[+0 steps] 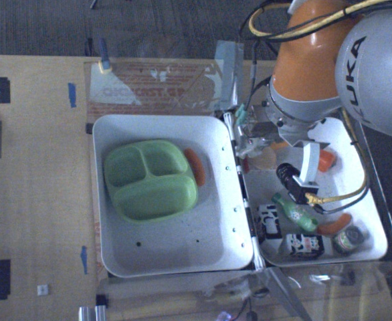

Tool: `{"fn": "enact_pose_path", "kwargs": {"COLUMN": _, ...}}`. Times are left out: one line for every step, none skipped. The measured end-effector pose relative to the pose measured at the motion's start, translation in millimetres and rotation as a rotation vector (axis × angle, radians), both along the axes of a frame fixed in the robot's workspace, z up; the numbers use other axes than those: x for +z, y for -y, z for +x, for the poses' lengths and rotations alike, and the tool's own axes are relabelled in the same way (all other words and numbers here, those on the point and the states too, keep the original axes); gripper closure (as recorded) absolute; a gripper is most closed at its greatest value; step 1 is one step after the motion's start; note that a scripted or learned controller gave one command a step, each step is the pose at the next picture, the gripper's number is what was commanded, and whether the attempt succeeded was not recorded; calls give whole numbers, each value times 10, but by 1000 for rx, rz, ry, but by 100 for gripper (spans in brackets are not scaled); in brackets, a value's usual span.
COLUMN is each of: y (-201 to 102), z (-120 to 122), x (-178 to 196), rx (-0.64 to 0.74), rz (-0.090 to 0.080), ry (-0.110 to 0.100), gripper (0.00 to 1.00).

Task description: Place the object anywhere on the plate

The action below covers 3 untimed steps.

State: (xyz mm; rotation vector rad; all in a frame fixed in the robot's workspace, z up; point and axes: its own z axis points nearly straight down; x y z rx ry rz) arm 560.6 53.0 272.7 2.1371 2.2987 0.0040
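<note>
A green divided plate (152, 179) lies in the left bin (116, 246), toward its upper left. An orange sausage-shaped object (194, 166) rests on the bin floor against the plate's right rim. The arm's orange band and grey wrist hang over the upper part of the right bin (376, 246). My gripper (253, 144) is low beside the divider between the bins, mostly hidden under the wrist. A pale peach object (266, 158) sits just by it; I cannot tell whether it is touched or held.
The right bin holds a green bottle (295, 212), an orange sausage (334, 224), a small can (348, 239), two black-and-white packets (269, 221), and an orange piece (326, 160). A yellow cable (343, 196) loops over them.
</note>
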Motion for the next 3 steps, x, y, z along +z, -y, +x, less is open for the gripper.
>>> {"fn": "enact_pose_path", "kwargs": {"y": 0, "z": 0, "x": 0, "rx": 0, "rz": 0, "ry": 0, "gripper": 0}}
{"fn": "enact_pose_path", "kwargs": {"y": -949, "z": 126, "x": -483, "rx": 189, "rz": 0, "ry": -5, "gripper": 0}}
{"fn": "enact_pose_path", "kwargs": {"y": -944, "z": 139, "x": -380, "rx": 187, "rz": 1, "ry": -2, "gripper": 100}}
